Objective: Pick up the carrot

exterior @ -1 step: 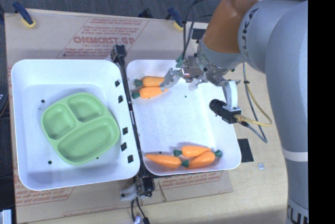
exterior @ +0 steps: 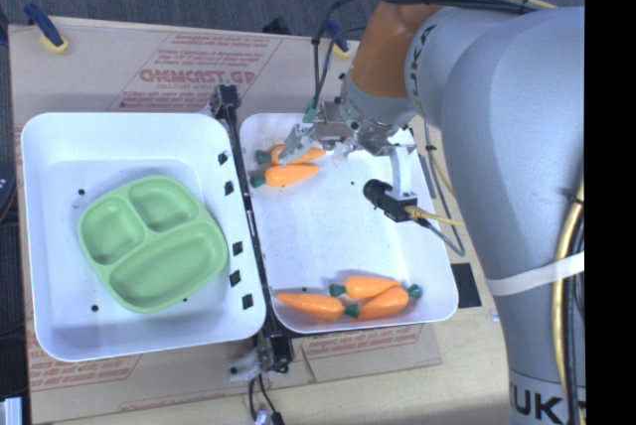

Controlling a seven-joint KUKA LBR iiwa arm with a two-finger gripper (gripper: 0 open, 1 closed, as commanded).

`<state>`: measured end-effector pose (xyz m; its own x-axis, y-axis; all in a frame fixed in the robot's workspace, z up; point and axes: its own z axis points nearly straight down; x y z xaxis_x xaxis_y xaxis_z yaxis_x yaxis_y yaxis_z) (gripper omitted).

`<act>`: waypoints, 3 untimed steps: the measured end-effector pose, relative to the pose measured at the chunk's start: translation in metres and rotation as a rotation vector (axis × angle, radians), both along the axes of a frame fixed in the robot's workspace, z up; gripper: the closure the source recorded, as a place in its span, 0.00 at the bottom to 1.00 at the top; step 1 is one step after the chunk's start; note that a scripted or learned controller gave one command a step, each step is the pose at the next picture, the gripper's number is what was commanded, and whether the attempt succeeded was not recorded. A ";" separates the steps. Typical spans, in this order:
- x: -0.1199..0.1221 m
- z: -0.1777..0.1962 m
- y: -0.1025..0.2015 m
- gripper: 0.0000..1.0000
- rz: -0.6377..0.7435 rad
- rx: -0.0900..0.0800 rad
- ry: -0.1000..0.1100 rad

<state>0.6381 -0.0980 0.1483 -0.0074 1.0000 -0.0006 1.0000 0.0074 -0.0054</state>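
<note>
A green divided plate (exterior: 152, 241) is sitting in the left bin (exterior: 40, 214). In the right bin (exterior: 328, 224), two carrots (exterior: 291, 174) are lying lengthwise left-to-right directly beneath the gripper (exterior: 316, 139); whether it is grasping one cannot be told. Three more carrots (exterior: 348, 299) are lying nearer the camera.
</note>
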 end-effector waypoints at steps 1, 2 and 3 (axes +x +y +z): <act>0.019 -0.055 0.006 0.00 0.001 -0.002 -0.005; 0.018 -0.045 0.006 1.00 0.004 0.001 0.007; 0.018 -0.045 0.006 0.00 0.004 0.001 0.006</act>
<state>0.6560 -0.0916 0.1030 -0.0119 0.9999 0.0005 0.9999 0.0119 -0.0118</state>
